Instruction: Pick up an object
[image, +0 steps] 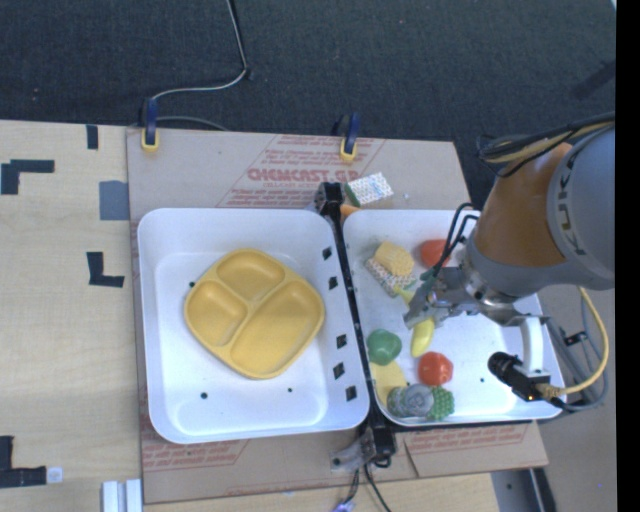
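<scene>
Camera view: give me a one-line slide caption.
Gripper hovers over toy food in the right bin; a yellow divided plate sits in the left bin.

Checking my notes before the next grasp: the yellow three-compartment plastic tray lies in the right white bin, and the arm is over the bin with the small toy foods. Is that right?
Not quite. The camera view shows the yellow three-compartment plastic tray lying in the left white bin, not the right one. The rest holds: the arm is over the right white bin, where the small toy foods lie.
</scene>
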